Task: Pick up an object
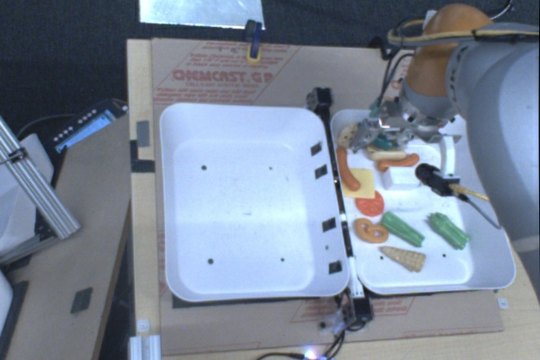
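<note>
Two bins on the bench [143, 265]; we see the toy food all in the right bin [494, 265], left bin [245, 206] bare. Gripper [380, 131] is low at the right bin's far end, just beside the hot dog [394, 156]; we cannot tell its opening or any hold. Pick looks not yet done. Nearer pieces, green pepper [402, 228], cone [403, 258], lie spaced apart; the divider edge crowds the sausage [346, 169].
</note>
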### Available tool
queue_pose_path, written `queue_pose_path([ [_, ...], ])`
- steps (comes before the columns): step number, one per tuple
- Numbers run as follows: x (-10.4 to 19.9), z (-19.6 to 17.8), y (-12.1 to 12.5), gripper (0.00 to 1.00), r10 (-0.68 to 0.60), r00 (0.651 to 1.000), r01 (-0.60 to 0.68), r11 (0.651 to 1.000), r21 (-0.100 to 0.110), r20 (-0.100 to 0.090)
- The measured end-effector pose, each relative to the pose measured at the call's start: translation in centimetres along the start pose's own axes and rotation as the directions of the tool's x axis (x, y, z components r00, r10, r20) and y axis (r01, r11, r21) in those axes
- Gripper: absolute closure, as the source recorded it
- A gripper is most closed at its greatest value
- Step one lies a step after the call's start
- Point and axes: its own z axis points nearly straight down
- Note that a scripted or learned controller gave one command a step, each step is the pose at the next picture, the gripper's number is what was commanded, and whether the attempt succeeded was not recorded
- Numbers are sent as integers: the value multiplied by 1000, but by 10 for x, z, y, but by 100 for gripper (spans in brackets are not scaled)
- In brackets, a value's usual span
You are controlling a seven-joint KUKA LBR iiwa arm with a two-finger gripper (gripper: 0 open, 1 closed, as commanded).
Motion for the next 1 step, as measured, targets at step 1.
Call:
queue_pose_path([
  [1, -17, 5, 2, 0, -1, 1000, 1, 1000, -4, -9],
])
